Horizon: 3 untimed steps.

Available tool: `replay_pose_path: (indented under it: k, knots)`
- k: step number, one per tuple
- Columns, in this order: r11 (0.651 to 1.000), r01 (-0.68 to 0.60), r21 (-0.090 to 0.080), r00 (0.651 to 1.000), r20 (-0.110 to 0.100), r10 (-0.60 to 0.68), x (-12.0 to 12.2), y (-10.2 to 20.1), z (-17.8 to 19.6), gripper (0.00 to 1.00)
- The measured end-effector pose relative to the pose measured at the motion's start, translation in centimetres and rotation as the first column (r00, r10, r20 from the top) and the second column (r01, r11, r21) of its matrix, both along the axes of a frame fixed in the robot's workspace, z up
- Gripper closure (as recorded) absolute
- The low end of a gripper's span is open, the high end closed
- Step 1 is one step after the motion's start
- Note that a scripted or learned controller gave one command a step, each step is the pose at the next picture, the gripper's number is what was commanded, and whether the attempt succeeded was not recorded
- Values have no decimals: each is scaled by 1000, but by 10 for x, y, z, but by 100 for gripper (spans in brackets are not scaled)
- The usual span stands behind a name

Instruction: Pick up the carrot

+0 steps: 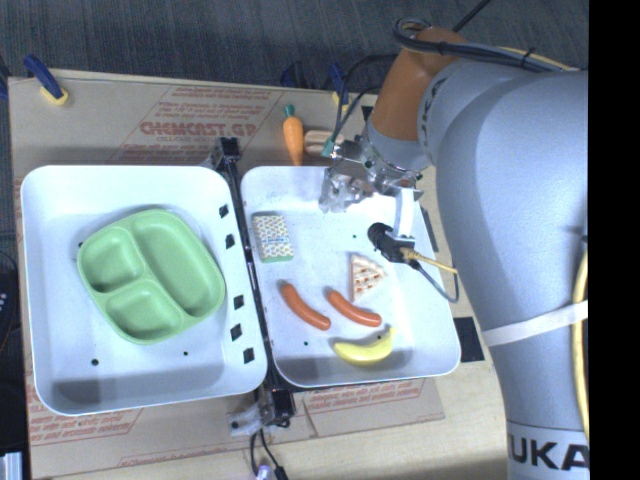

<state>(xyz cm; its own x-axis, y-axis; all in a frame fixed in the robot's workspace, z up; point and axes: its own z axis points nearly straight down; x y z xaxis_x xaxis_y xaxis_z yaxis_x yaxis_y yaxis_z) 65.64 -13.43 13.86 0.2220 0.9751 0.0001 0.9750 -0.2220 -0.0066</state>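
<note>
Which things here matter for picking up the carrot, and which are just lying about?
For the job:
carrot, on the cardboard just beyond the right bin's far rim
pincer, above the right bin's far end

Lying about:
green divided plate in the left bin
two sausages
banana
pizza slice
patterned block

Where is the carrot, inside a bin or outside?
Outside: the carrot lies on the cardboard beyond the right bin's far rim.

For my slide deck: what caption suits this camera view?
Gripper over the right bin's far edge; carrot lies outside, behind the bin.
</note>
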Motion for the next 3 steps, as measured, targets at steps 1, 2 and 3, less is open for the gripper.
replay_pose_path:
  k: [1,2,3]
  knots:
    - [1000,1,0,1000,1,-1,-2,-59,-47,100]
    - [966,258,-1,966,0,-258,-50,12,-22,100]
    - [988,155,-1,988,4,-155,-80,36,77,100]
